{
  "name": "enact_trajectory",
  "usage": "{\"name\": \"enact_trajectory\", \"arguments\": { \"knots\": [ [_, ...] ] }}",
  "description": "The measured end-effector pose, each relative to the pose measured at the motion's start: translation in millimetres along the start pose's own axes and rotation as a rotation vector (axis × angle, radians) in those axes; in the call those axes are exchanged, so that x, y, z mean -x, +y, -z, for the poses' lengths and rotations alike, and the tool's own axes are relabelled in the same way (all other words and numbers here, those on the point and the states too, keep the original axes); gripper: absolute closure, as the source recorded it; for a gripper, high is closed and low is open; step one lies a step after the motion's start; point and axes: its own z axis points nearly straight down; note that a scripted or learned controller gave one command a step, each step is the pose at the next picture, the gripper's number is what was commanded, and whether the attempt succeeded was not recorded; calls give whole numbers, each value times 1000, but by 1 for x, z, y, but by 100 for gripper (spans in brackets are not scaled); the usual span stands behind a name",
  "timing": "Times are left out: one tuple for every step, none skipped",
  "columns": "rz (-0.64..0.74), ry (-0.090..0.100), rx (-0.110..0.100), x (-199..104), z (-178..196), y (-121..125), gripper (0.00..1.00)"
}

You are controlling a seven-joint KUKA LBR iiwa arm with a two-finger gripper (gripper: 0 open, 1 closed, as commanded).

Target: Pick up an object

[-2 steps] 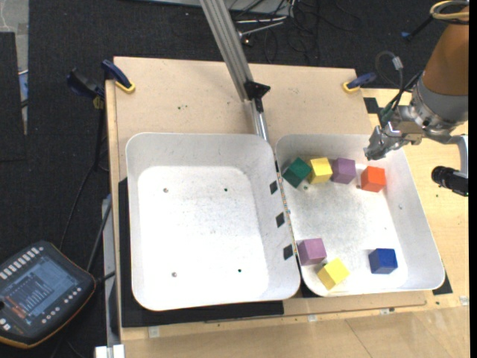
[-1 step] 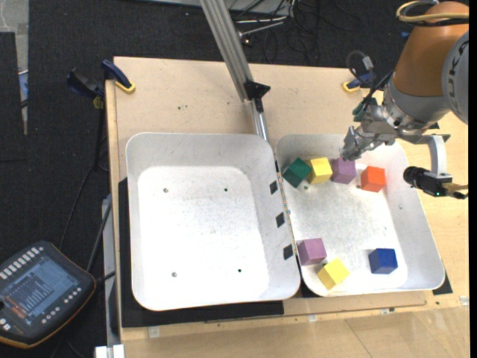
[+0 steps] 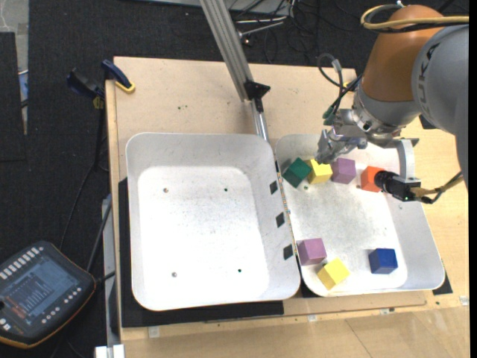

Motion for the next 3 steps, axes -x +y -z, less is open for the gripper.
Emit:
{"name": "enact_trajectory", "arguments": {
  "knots": [
    [0,0,0,-51,-6,0,100],
    [1,0,1,-106,-7,2,100],
    [1,0,2,-156,10,-12,100]
  ]
}}
